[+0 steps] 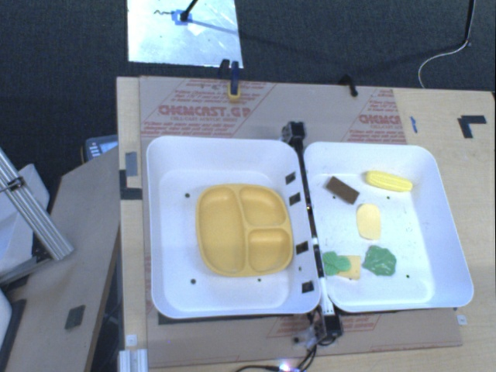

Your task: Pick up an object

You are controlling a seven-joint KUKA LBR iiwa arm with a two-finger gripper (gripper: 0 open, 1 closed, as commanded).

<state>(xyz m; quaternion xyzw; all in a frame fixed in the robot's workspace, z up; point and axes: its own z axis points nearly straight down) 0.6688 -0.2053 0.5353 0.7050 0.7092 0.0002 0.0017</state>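
The right bin (pixel 442 200) holds several small pieces. A yellow corn cob (pixel 388 181) lies near its far side, with a brown block (pixel 342 190) to its left. A pale yellow oval piece (pixel 369 222) sits in the middle. Near the front lie a green leafy piece (pixel 380 260), a smaller green piece (pixel 335 263) and a yellow wedge (pixel 353 268) touching it. The left bin (pixel 167 208) holds a yellow divided plate (pixel 242 229) with three compartments.
Both bins rest on a cardboard sheet (pixel 209 111) on the wooden bench. Black clips (pixel 302 248) line the seam between the bins. A shiny metal sheet (pixel 182 22) lies beyond the bench at the back left. An aluminium rail (pixel 31 215) stands at the left.
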